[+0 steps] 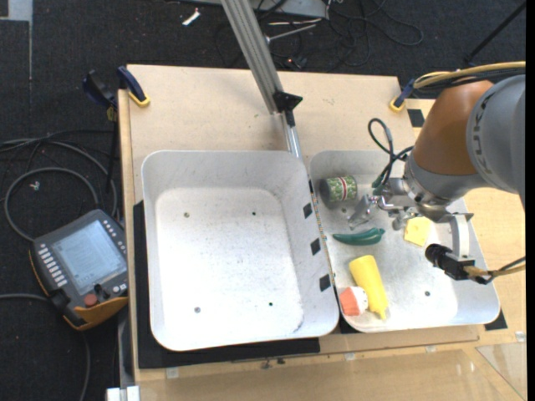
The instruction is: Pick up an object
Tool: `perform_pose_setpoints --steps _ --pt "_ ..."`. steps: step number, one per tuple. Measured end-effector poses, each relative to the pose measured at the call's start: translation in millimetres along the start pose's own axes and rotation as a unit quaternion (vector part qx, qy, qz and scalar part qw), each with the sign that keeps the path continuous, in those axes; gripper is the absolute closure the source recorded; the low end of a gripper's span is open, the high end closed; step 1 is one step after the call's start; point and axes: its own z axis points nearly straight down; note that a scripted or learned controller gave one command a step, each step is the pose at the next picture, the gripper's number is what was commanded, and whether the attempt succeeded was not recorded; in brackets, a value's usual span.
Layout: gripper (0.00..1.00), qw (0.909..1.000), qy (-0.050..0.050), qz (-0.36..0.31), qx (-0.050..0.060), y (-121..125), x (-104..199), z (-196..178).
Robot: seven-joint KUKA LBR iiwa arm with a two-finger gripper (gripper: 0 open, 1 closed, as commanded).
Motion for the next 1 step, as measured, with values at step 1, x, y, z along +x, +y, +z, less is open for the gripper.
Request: perform_pose_setpoints --steps 1 --pt "0.00 1.0000 0.000 -0.001 -0.002 0.4 0.6 39.5"
